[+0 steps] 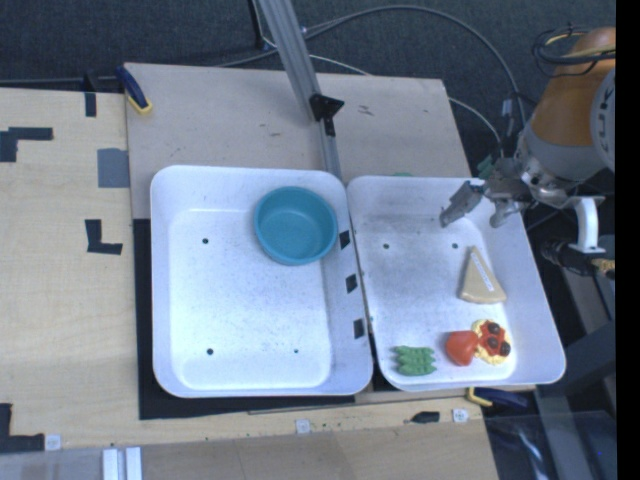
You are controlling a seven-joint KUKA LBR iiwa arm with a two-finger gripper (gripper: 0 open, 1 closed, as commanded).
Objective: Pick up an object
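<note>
Gripper — fingers spread, holding nothing — hovers over the upper right corner of the right bin. Nearest target: the tan wedge, just below it; a red-and-yellow piece and a green piece lie near the bin's front edge. A blue bowl sits in the left bin. Good practice, likely: centre over the wedge, align across its narrow sides, then descend.

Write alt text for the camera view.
A robot claw hangs open over the right bin, grasping nothing. Nearer the camera in that bin lie a tan wedge, a red toy, a yellow toy and a green toy. The left bin holds a blue bowl.
</note>
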